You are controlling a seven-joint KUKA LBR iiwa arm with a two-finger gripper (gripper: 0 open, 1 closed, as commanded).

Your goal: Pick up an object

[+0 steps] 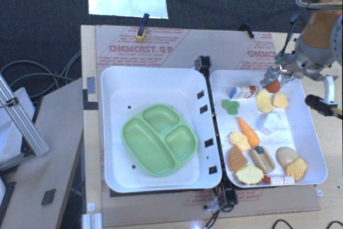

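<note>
Plastic food pieces lie in the right bin (313,142); none is lifted, so the pick looks not yet done. The gripper (274,79) hangs low over that bin's far edge, close above a red piece (274,86), and whether the fingers are spread or clenched cannot be told. Grasp and lift remain.

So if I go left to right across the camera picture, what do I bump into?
Green plastic divided tray → small green broccoli toy → orange toy carrot → round beige potato toy → grey and orange robot arm.
</note>
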